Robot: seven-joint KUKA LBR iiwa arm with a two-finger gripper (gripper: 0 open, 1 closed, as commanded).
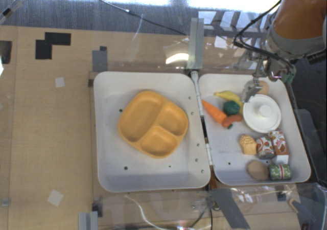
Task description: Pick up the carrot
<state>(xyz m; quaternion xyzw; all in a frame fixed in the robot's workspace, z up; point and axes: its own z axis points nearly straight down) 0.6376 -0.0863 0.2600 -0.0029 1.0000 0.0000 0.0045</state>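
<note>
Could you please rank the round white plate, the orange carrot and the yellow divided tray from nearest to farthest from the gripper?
From the gripper:
1. Round white plate, just below it, right bin.
2. Orange carrot, right bin's left side.
3. Yellow divided tray, left bin.

Carrot (214,112) hemmed by broccoli (231,107), open toward divider (200,116).

A grey robot arm with an orange band above its wrist (301,9) reaches in from about two o'clock. Dark cables loop along its wrist. Its two-finger gripper (251,92) points down and toward eight o'clock, metal fingers hanging low. Whether they are spread or closed cannot be made out.
</note>
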